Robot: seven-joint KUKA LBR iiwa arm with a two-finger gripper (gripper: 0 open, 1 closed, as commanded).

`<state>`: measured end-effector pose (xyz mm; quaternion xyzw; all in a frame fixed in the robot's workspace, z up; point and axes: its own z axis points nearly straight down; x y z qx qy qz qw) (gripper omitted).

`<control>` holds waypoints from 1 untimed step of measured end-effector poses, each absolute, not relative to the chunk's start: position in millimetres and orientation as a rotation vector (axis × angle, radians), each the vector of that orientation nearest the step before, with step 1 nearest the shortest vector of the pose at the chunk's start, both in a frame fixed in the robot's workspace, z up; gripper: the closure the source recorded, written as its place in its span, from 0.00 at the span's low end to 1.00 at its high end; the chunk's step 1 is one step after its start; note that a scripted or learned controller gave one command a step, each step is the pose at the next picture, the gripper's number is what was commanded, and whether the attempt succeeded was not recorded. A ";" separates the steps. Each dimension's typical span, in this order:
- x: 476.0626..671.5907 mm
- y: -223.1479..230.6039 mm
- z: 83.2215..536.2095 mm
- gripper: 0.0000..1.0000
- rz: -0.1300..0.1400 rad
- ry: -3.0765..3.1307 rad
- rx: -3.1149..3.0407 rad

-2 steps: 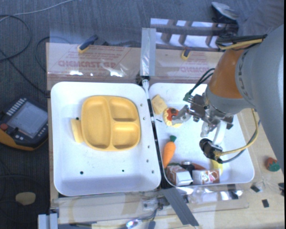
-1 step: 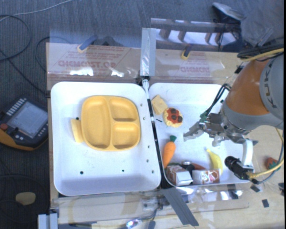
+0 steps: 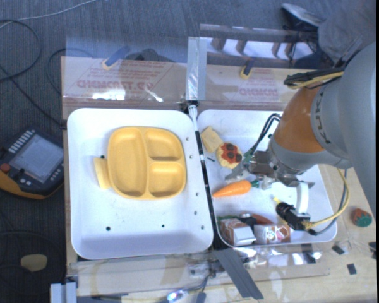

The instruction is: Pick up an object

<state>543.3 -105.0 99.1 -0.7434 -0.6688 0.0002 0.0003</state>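
Grey carpet surrounds the desk point(image 3: 366, 245), which carries two shallow white bins side by side. The grey arm point(image 3: 347, 106) with its orange band reaches in from 3 o'clock over the right bin point(image 3: 328, 232). The left bin point(image 3: 88, 232) holds a yellow divided plate point(image 3: 146, 161) near its middle, with a pale yellow block point(image 3: 102, 173) touching the plate's 9 o'clock edge. A teach pendant point(image 3: 26, 164) lies on the carpet at 9 o'clock of the left bin. In the right bin, the end effector point(image 3: 260, 169) sits low near the centre, and whether it is released or clenched cannot be told. An orange carrot point(image 3: 232, 189) lies just at its 8 o'clock, close to the divider between the bins. A pizza-slice toy point(image 3: 229, 154) sits at 12 o'clock of the carrot, beside a pale wedge point(image 3: 210, 139). Small packages point(image 3: 256, 229) cluster along the bin's 6 o'clock edge.
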 end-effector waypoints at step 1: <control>542.8 -101.4 90.2 0.00 -0.002 -2.180 -2.276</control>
